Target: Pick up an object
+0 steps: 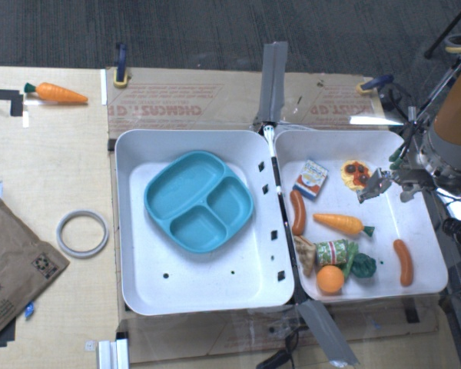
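My gripper (pixel 390 189) hovers over the upper right part of the right bin (pixel 438 283), open, with nothing between its fingers. Just left of it lies a small pizza toy (pixel 356 173). Below it an orange carrot (pixel 339 222) lies across the bin's middle. A little colourful box (pixel 311 179) and a red sausage (pixel 297 211) sit by the left wall. Along the front are a green packet (pixel 336 250), an orange ball (pixel 330 279), a green leafy toy (pixel 362 266) and a second sausage (pixel 403 261).
The left bin (pixel 134 283) holds a blue divided plate (pixel 199 201). On the bench to the left are another carrot (pixel 58 93), a tape ring (pixel 82 232) and a cardboard box (pixel 11 275). A grey divider bar (pixel 273 83) rises between the bins.
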Robot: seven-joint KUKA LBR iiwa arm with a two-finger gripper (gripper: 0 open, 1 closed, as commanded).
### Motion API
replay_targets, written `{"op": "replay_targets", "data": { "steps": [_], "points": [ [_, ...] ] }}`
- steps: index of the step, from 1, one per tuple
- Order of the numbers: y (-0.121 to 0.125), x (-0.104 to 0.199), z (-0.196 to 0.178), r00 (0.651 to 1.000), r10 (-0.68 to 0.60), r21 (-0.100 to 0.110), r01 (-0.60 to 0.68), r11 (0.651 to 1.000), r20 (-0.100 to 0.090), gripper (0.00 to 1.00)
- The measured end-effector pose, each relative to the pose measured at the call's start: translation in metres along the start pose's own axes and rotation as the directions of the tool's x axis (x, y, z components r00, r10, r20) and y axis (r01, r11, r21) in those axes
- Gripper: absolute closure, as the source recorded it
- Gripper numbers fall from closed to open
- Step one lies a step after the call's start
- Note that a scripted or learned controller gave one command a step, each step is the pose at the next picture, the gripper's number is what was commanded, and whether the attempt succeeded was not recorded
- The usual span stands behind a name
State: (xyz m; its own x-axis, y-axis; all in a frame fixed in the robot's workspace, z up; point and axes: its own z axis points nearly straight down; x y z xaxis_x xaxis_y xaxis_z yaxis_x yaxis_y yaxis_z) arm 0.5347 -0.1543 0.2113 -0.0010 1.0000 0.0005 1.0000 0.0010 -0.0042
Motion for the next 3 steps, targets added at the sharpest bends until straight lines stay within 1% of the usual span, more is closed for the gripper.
{"op": "replay_targets", "data": {
  "steps": [1,2,3],
  "points": [
    [-0.018,0.011,0.12,0.997,-0.072,-0.003,0.072,0.997,0.001,0.0],
    [0.029,-0.004,0.076,1.0,0.007,-0.002,-0.007,1.0,0.001,0.0],
    [0.007,-0.012,0.121,0.999,-0.047,-0.002,0.047,0.999,0.0,0.0]
  ]
}}
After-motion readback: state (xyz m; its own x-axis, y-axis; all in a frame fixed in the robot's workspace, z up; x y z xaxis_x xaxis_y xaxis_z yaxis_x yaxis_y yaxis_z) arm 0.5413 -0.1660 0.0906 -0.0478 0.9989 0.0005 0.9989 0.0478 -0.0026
